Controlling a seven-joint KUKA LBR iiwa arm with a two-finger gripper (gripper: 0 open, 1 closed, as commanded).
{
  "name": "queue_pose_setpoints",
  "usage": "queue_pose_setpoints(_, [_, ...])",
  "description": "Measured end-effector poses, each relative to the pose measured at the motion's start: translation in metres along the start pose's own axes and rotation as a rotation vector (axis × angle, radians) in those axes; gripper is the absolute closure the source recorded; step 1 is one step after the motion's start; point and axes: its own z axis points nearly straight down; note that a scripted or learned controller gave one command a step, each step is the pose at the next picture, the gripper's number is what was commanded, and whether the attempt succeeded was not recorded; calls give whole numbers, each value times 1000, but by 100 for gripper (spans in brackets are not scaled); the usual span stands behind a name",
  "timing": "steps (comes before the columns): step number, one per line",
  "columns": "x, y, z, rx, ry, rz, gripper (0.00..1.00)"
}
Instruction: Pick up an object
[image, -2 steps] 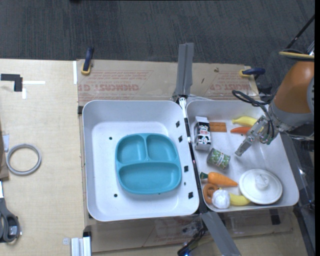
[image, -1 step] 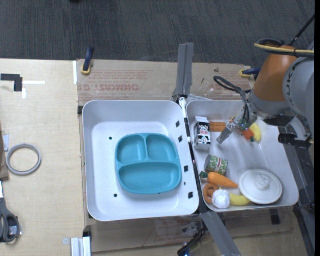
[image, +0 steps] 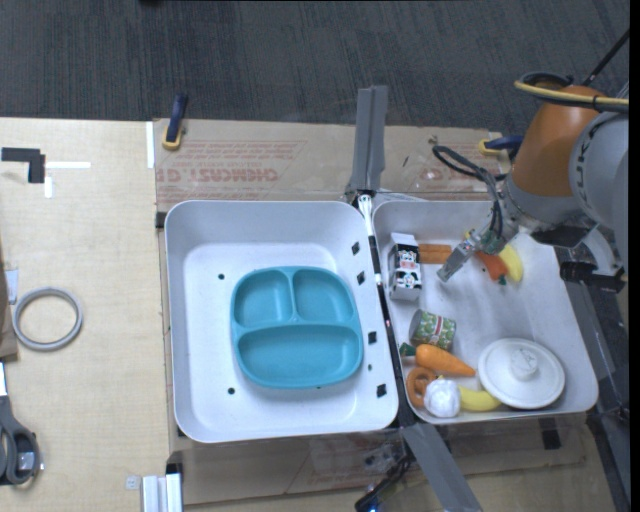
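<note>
Listing what we find on the bench: left bin (image: 190, 330), holding one blue divided plate (image: 297, 326) laid flat at its middle, apparently a spare receiving place. Right bin (image: 575, 300), holding the pickable stock, crowded toward its left wall and near edge: a small black-and-white carton (image: 404, 266) upright by the left wall; a green patterned cup (image: 433, 329) on its side; a carrot (image: 444, 361) just nearer than the cup; a white round lid (image: 521, 373) at the near right; a white ball (image: 442, 399) and a yellow banana (image: 479, 401) along the near edge. Gripper (image: 478, 250), lowered into the far part of this bin, tilted down toward the left; whether it is apart or together we cannot tell. Touching or just beside its tip lie an orange piece (image: 435, 254), a red-orange piece (image: 491, 265) and a small yellow piece (image: 511, 264). We judge one of these three to be the intended target, since the tool sits among them; nothing is visibly held.
</note>
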Motion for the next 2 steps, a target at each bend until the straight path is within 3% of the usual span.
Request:
queue_pose_setpoints(1, [-1, 1, -10, 0, -5, -4, 100])
queue_pose_setpoints(2, [25, -25, -125, 2, 1, 199, 100])
